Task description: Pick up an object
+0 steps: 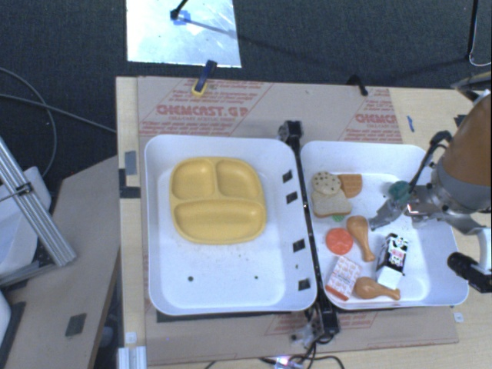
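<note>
The right bin (440, 281) holds toy food: a cookie (325, 183), a bread slice (332, 204), an orange piece (351, 184), a red tomato slice (339, 241), two drumsticks (360, 235) (375, 288), a red-and-white packet (343, 277) and a black-and-white carton (393, 261). My gripper (382, 219) hangs low in this bin, reaching in from the right. Its tip is just right of the upper drumstick and above the carton. I see nothing held in it.
The left bin (157, 237) carries a yellow divided plate (217, 199). A black divider with clips (301, 206) runs between the bins. The arm's grey body (465, 183) covers the right bin's far right side. A yellow-and-blue tool (204, 79) lies on the cardboard behind.
</note>
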`<state>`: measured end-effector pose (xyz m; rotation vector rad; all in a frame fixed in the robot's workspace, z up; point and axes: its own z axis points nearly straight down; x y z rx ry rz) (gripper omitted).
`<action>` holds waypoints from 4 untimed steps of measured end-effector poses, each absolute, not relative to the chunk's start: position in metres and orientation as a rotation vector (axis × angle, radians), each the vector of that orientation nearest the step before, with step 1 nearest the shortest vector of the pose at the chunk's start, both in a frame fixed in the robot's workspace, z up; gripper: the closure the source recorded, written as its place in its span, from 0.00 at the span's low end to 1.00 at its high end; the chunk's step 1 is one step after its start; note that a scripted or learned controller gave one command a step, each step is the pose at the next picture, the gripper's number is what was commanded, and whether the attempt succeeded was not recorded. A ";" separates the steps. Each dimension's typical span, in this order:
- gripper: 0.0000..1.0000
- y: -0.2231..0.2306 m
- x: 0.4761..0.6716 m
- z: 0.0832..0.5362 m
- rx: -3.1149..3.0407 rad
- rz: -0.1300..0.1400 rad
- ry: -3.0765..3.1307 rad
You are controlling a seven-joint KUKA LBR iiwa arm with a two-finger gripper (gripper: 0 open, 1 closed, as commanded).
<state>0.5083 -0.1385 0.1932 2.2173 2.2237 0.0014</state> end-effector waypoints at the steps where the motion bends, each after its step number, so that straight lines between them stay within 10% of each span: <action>1: 0.00 -0.114 0.542 0.118 2.215 0.001 2.230; 3: 0.00 -0.019 0.590 0.185 2.212 0.004 2.229; 4: 0.00 -0.093 0.630 0.148 2.222 0.000 2.215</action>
